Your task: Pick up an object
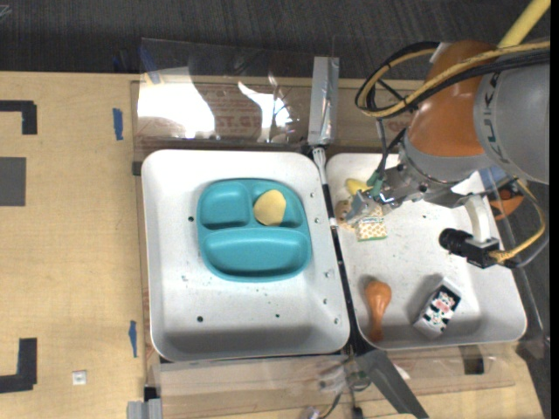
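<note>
A tan bench (pixel 61 260) fills the left of the scene, with dark carpet behind it and two shallow white bins side by side. The left bin (pixel 175 312) holds a teal divided tray (pixel 253 251) with a yellow, rounded piece (pixel 270 207) in its upper right compartment. The right bin (pixel 489 321) holds the loose things: an orange, pear-shaped piece (pixel 377 302) near the front wall, a small black-and-white box (pixel 438 308) to its right, and a cluster at the back left corner, where a small patterned card (pixel 373 228) lies just below something yellow (pixel 355 186). The grey arm (pixel 515 120) reaches in from the right, and its gripper (pixel 379 192) sits low over that corner cluster; whether it is apart or closed I cannot tell. This looks like the reach-and-grasp step, with nothing visibly held. The next move would call for closing squarely on one item there and lifting clear of the bin wall.
</note>
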Controlling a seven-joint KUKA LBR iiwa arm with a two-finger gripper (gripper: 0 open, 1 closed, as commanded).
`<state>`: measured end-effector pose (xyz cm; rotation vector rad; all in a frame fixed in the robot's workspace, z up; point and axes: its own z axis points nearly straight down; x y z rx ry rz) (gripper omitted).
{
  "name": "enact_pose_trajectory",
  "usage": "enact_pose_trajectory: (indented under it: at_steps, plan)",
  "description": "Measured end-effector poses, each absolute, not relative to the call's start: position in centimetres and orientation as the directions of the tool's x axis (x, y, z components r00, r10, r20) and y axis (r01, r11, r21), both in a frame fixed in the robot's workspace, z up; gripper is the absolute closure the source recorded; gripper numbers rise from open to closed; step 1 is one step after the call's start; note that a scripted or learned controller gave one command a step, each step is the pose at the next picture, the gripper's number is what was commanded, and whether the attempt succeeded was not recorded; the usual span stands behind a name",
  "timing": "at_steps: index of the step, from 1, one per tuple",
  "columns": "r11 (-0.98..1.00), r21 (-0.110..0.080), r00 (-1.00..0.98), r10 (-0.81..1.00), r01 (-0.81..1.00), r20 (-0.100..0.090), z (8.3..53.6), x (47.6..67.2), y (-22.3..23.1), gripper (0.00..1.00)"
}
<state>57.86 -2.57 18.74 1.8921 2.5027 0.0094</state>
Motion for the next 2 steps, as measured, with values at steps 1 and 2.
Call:
enact_pose_trajectory:
  at_steps: [1,2]
  plan:
    - [0.144,0.001,-0.144,0.990,0.990,0.000,18.4,58.7,1.3,1.00]
    - [0.146,0.004,-0.146,0.989,0.989,-0.001,19.5,58.8,1.3,1.00]
